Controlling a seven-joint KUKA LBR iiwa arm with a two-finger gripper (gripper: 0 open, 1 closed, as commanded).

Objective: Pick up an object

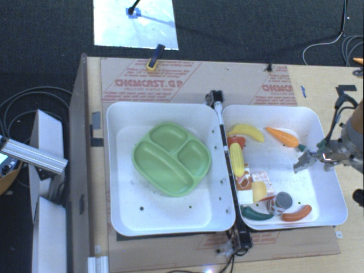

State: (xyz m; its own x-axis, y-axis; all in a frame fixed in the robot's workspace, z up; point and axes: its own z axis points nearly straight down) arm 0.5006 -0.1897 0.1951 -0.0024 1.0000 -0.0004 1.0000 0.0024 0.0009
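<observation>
I see the hand [305, 161] over the right bin [327, 132], near its right wall; whether it is spread or pressed together I cannot tell. Nothing sits in it. The carrot [282, 136] lies just beside it at ten o'clock. The sausage [297, 212] lies well off at six o'clock.

Left bin [122, 169] holds green divided plate [172, 158]. Right bin [318, 131] holds banana [246, 131], carrot [282, 136], corn cob [236, 158], sausage [297, 212]. Gripper [304, 161] hangs above right bin's bare floor, near carrot.
</observation>
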